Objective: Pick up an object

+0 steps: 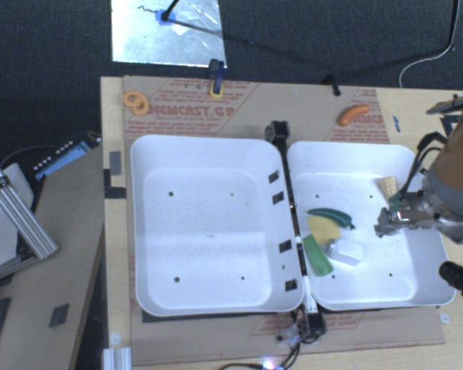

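hovering right of the cluster, the gripper (386,223) — finger state unclear — should centre over the green object (317,254) before descending.

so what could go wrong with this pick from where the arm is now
1. The yellow piece, the dark green piece, the light green piece and the white block lie bunched by the right bin's left wall, so a grab may catch two or shove them apart.
2. The gripper hangs right of the pile, so closing here may catch nothing.
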`<state>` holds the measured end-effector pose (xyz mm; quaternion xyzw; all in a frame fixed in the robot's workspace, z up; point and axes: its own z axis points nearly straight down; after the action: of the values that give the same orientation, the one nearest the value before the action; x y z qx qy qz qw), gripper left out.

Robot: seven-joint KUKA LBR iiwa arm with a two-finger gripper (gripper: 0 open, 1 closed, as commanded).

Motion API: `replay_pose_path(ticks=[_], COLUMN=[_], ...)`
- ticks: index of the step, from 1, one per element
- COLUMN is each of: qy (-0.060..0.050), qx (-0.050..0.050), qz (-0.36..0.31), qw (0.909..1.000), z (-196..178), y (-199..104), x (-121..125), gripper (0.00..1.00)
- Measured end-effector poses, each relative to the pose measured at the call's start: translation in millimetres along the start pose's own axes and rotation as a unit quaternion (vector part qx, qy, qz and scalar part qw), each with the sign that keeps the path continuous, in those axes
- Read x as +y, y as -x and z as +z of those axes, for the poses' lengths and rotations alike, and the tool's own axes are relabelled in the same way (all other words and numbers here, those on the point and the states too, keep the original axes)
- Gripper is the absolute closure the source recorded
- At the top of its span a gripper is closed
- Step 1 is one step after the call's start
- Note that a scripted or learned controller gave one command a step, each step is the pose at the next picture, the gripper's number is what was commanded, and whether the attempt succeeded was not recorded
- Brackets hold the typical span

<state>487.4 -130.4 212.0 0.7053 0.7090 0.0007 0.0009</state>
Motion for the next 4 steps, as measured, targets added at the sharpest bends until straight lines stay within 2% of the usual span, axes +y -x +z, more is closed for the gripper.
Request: replay_pose_path(ticks=[1,2,3,4], qy=[-0.001,0.0,0.003,0.005], qx=[0.0,0.001,0.0,0.0], qz=[-0.001,-0.003,-0.001,-0.001], qw=[1.0,1.0,1.0,1.0], z=[0.1,8.9,-22.5,-53.3], y=[-14.2,-113.0,-128.1,-155.2], x=[1.0,23.8,91.6,179.2], gripper=[1.0,1.0,1.0,1.0])
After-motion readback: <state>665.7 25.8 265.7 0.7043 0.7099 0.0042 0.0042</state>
